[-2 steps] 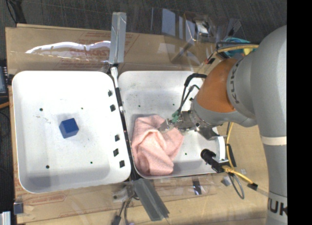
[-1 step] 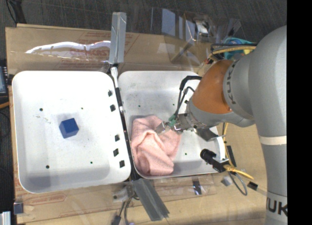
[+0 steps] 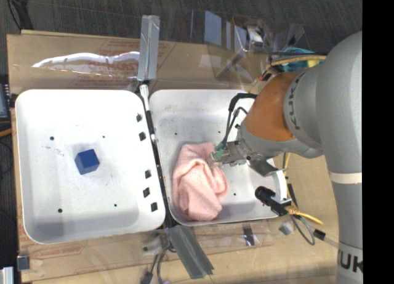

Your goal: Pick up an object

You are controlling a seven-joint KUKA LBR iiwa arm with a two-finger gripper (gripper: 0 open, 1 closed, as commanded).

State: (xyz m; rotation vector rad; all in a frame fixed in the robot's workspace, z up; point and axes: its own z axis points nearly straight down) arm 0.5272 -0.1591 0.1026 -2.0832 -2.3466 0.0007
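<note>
Overhead slanted view of the bench with two shallow white plastic bins side by side. The grey arm with its orange wrist band point(image 3: 274, 113) reaches in from the right and lowers its hand point(image 3: 223, 153) to the upper right edge of a crumpled pink terry cloth point(image 3: 196, 181), which lies in the right-hand bin point(image 3: 184, 107), toward its near wall. Whether the hand is spread or closed cannot be told, since the wrist body hides its tips, and no cloth is seen between them. A small blue cube point(image 3: 87, 161) rests alone in the left-hand bin point(image 3: 37, 110), well apart from the arm. Likely hazards: contact falls on the margin of the cloth rather than its bulk, so a closure there may catch only a thin fold, which could slip free on lifting; soft fabric may also compress without giving firm purchase, or drag and unfurl so that part trails over the bin wall. A descent too deep would press the tips against the bin floor.
</note>
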